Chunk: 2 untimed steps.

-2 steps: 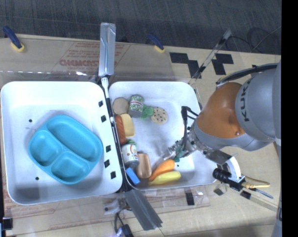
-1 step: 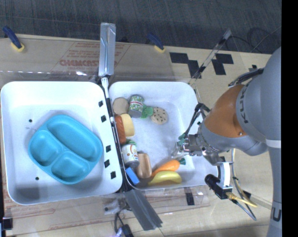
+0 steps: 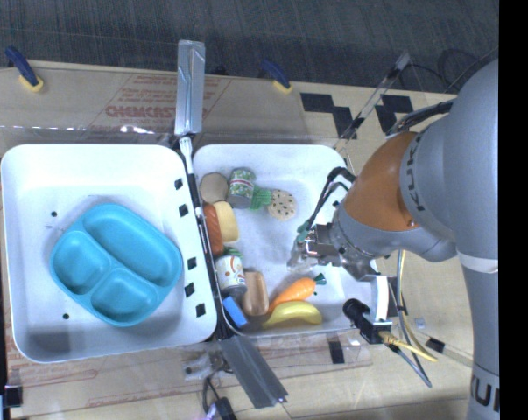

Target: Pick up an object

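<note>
Arm (image 3: 439,182): grey, orange band above the wrist, entering from the right and bent down over the right-hand bin's near right part.

Left bin (image 3: 27,199): white, shallow; bears one blue divided tray (image 3: 115,262) lying at a slant.

Right bin (image 3: 320,160): white, shallow; bears all the small items, crowded along its left wall and near edge.

Gripper (image 3: 304,250): low over the bin's bare middle floor, wrist tilted left and downward. Whether it is spread or closed cannot be told; nothing is seen between its tips.

Banana (image 3: 292,315): yellow, at the near edge, long axis running left to right.

Carrot (image 3: 293,290): orange, just beyond the banana and touching it, long axis slanting up toward the right. It lies just nearward of the gripper and is the closest item, so probably the likeliest target; a short drop toward the near side would seem to meet it, fingers best set across its slant.

Other small items, far to near: brown round piece (image 3: 214,186), green-labelled can (image 3: 242,185), spotted cookie (image 3: 282,204), orange-and-cream piece (image 3: 220,224), small jar (image 3: 231,272), tan block (image 3: 254,292), blue piece (image 3: 233,310).
</note>
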{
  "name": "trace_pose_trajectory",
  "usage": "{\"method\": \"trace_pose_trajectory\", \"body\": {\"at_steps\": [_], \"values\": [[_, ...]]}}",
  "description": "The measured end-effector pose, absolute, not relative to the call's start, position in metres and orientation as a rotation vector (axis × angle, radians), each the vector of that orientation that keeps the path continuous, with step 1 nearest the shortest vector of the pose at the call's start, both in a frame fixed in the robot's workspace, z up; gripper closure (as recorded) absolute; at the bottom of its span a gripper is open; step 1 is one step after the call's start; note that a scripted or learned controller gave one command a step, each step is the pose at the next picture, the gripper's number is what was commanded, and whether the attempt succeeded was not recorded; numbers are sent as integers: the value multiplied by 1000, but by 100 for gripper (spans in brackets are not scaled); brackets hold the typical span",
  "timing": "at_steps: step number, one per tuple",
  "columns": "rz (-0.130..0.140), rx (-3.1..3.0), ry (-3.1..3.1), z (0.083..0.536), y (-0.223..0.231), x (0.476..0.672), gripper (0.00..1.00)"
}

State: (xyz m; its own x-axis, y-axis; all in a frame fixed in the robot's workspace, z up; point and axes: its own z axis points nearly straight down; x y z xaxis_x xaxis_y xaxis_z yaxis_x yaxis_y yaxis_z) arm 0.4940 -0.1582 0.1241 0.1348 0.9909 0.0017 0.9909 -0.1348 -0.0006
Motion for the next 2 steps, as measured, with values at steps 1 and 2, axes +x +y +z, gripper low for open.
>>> {"method": "trace_pose_trajectory", "body": {"at_steps": [1, 2], "values": [[1, -2367, -2062, 123, -159, 493, 0], [-1, -2275, -2163, 92, -180, 477, 0]]}}
